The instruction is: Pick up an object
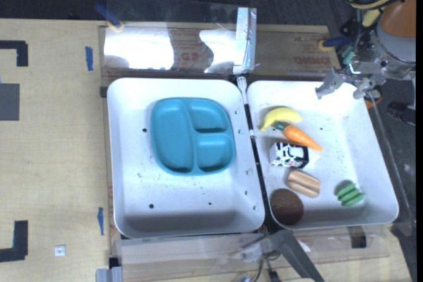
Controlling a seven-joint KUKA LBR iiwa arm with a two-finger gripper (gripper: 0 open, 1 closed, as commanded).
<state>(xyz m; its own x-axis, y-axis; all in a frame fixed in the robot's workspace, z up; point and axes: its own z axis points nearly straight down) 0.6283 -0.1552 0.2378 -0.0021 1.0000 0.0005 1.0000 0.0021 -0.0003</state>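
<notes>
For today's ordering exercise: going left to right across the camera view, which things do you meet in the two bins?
Blue divided tray → banana → green toy. The items between the banana and the green toy overlap in left-right position, so they are left out.

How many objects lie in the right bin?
6, none visibly hidden: a banana at the upper left, a carrot below it, a black-and-white object, a tan roll, a brown ball at the lower left, a green object at the lower right.

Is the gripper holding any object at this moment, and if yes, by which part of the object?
Nothing is held. The gripper is at the right bin's far corner, apart from the banana, carrot and other items.
</notes>
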